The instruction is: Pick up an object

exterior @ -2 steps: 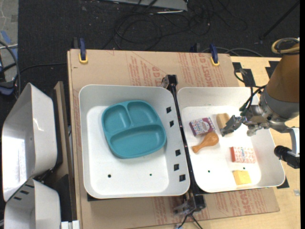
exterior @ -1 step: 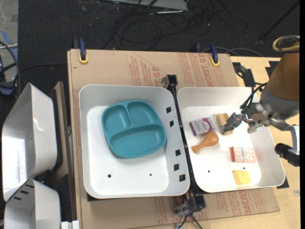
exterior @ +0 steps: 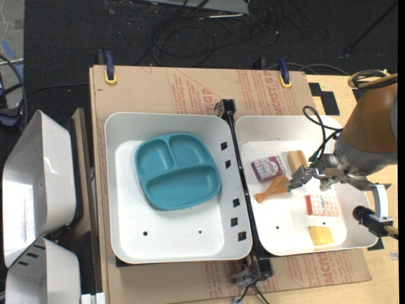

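My gripper hangs low over the middle of the right bin, open, with nothing between its fingers. Its left finger is at the upper end of an orange wedge-shaped piece. A tan block lies just behind the gripper, and a purple packet sits to the left of it. A red-and-white packet lies right in front of the gripper. Nearer the front edge is a yellow block.
The left bin holds a teal divided plate. A black divider runs between the two bins. Cables trail from the arm over the right bin's back right. Two white tubs stand left of the bench.
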Tool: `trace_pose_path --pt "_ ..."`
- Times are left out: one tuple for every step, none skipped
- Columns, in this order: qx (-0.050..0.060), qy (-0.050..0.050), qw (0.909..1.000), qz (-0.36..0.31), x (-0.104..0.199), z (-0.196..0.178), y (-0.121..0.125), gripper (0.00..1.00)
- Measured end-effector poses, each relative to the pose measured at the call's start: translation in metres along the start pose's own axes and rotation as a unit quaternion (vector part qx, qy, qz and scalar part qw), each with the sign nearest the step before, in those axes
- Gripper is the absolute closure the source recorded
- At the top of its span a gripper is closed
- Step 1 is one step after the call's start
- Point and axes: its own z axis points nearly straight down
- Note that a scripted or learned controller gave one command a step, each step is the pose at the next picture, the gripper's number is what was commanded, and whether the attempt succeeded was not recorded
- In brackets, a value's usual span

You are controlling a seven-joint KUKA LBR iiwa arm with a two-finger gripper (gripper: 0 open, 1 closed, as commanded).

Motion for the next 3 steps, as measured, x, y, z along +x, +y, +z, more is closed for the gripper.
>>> trace_pose_path --pt "0.000 0.000 1.0000 0.000 0.001 0.044 0.002 0.00" --pt "-0.006 -0.001 1.0000 -0.001 0.001 0.067 0.005 0.00" --pt "-0.003 -0.001 1.0000 0.000 0.002 0.059 0.003 1.00"
